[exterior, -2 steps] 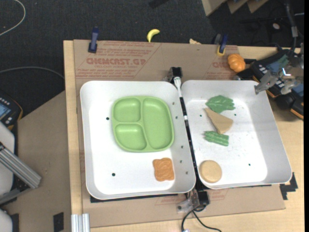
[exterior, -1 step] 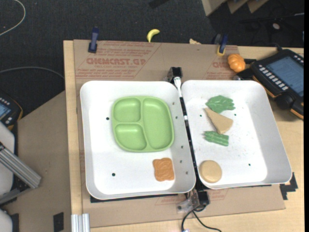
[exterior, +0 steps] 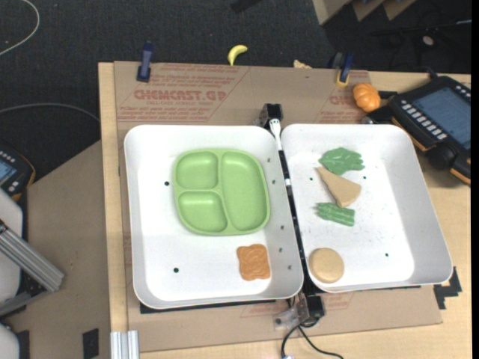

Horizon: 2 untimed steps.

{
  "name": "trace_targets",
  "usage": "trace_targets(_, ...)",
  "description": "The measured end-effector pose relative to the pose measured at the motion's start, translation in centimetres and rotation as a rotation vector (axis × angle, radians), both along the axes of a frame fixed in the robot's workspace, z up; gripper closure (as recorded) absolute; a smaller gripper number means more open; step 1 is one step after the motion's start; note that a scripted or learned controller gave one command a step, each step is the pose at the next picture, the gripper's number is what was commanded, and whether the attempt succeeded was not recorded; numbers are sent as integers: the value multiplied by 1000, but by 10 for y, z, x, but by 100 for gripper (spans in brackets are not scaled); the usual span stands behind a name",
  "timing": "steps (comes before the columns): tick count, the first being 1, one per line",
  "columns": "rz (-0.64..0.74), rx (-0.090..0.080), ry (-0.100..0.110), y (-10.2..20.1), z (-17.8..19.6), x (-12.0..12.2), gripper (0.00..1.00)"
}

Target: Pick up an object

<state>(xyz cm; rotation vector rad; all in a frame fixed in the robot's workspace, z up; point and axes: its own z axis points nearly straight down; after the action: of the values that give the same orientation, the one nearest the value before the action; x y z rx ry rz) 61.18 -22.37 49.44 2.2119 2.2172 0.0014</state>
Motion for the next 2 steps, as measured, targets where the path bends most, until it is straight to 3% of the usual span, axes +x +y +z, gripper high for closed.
trace_targets(1,1,12,22,54,-123,-38,100)
trace_targets(2,-6,2,2,-3,-116,-9,100)
